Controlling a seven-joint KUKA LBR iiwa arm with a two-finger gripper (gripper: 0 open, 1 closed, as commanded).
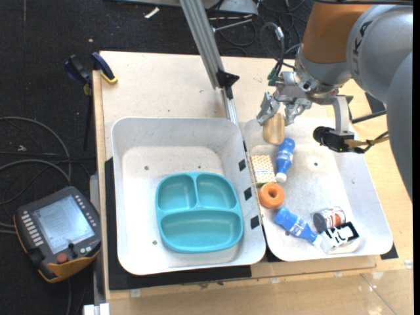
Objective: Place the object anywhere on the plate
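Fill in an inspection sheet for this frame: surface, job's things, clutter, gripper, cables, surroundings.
Surface: wooden bench bearing two shallow white bins, left bin, right bin.
Job's things: teal three-compartment plate in left bin; tan rounded object at right bin's far edge.
Clutter: blue-white bottle, orange ring, patterned block, blue toy, small can.
Gripper: gripper directly above the tan object; grasp unclear.
Cables: black cables behind bench.
Surroundings: teach pendant on dark floor.

Teal plate and tan object

The three-compartment teal plate (198,212) lies flat in the left bin; the tan rounded object (273,130) stands at the right bin's far edge.
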